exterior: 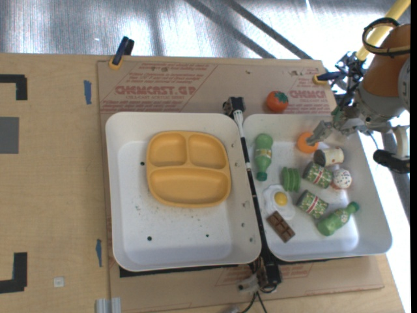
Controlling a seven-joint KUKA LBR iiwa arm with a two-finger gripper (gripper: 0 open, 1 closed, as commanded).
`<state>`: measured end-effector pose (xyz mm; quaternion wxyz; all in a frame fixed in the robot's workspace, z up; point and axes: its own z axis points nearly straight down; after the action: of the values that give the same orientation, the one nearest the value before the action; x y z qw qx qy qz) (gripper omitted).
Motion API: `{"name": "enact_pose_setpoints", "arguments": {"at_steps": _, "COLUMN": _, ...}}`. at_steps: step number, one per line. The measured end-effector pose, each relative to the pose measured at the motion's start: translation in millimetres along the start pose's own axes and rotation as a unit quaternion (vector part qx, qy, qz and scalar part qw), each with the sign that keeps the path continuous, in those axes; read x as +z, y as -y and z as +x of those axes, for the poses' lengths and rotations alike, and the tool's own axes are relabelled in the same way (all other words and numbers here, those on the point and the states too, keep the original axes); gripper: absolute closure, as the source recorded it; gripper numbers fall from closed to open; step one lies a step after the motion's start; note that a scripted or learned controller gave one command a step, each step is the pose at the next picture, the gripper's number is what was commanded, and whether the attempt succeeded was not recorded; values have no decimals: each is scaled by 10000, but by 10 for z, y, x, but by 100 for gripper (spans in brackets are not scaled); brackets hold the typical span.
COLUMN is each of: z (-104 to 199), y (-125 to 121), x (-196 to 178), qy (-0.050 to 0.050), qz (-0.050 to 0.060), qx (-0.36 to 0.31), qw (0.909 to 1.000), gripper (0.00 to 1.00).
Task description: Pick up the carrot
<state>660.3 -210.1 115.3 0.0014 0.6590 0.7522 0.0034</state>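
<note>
The carrot is a small orange piece lying near the back of the right bin. It sits just left of a cream cylinder. My gripper reaches in from the right and hangs just above and to the right of the carrot, close to it. The wrist and cables hide the gripper's tip. Nothing in view is seen held.
The right bin also holds two green bottles, a green vegetable, two cans, a fried egg, a chocolate bar and a speckled piece. A tomato lies behind the bin. The left bin holds a yellow divided plate.
</note>
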Motion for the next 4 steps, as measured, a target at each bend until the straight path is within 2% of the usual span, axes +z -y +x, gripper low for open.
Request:
{"name": "enact_pose_setpoints", "arguments": {"at_steps": 1, "z": 109, "y": 24, "x": 131, "qy": 22, "qz": 21, "qx": 30, "qw": 10000, "gripper": 0}}
{"name": "enact_pose_setpoints", "arguments": {"at_steps": 2, "z": 554, "y": 555, "x": 237, "qy": 42, "qz": -46, "qx": 1557, "qw": 9878, "gripper": 0}}
{"name": "enact_pose_setpoints", "arguments": {"at_steps": 3, "z": 555, "y": 556, "x": 145, "qy": 41, "qz": -44, "qx": 1564, "qw": 9877, "gripper": 100}}
{"name": "enact_pose_setpoints", "arguments": {"at_steps": 4, "z": 583, "y": 1002, "x": -499, "qy": 23, "qz": 29, "qx": 3027, "qw": 9531, "gripper": 100}}
